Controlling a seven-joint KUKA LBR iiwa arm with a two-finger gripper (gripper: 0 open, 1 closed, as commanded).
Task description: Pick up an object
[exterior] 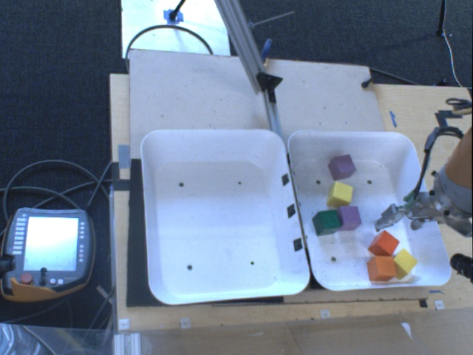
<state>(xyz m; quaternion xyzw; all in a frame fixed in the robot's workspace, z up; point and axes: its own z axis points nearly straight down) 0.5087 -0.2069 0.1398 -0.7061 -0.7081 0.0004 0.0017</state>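
The tabletop (325,87) is seen from above at a slant, bearing two shallow white bins side by side. The left bin (159,198) stands beside the right bin (307,154), their inner walls touching along a seam marked by small black clips. The arm (462,176) is seen entering from the right, over the right rim of the right bin.

All the blocks are held in the right bin. Toward the far side lies a purple block (341,166), and just near of it a yellow block (341,194). At mid-bin a green block (326,222) is set touching a smaller purple block (349,217) on its right. At the near right corner a red block (383,243), an orange block (381,269) and a small yellow block (404,262) are clustered closely together.

The gripper (387,218) is held over the right part of the right bin, its metal tip pointing left. The state of the jaws cannot be told at this size and angle, and no block is seen between them.

The deciding relation is judged as follows: the red block lies just near of the tip, almost beneath it, while the smaller purple block lies just left of it. Either is judged the likeliest target; the red block's close neighbours leave little room for a finger on its near side.
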